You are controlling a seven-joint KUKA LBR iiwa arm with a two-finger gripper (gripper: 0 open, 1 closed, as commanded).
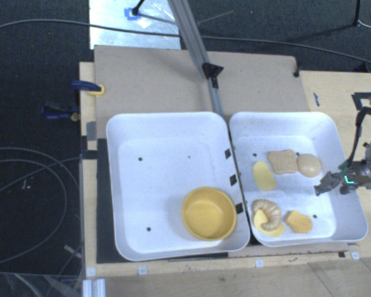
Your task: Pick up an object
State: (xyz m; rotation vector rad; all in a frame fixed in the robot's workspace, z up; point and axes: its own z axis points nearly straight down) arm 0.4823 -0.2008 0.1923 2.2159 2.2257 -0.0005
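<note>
Gripper: I see the dark two-finger gripper (331,184) at the right edge of the right-hand shallow white bin (278,124), low over its floor, with a small green light glowing on its body.
Jaws: I cannot tell whether they are open or closed; the tip is a dark blur at this slant, and nothing shows between it.
Nearest thing: the round pale beige lump (309,165) (a bread roll or a stone, by the look) lies just beside the tip, up and to the left of it in the camera view. It touches the flat tan biscuit-shaped piece (283,161) on its far side.
Other candidates: the small orange-yellow wedge (298,221) sits below and left of the tip, near but apart; the curled cream ridged piece (269,214) and the pale yellow oval slab (264,175) lie further left, towards the wall the bins share.
Left bin: the yellow plastic bowl (209,213) stands upright in the left-hand white bin (164,125), well apart from the arm.
Deciding relation: I judge the round lump the likeliest target, since it lies closest to the tip, on a short diagonal up and left.
Long axis: the lump is near round, so I expect wrist turn to matter little there.
Risk: the touching tan piece may get nudged.
</note>
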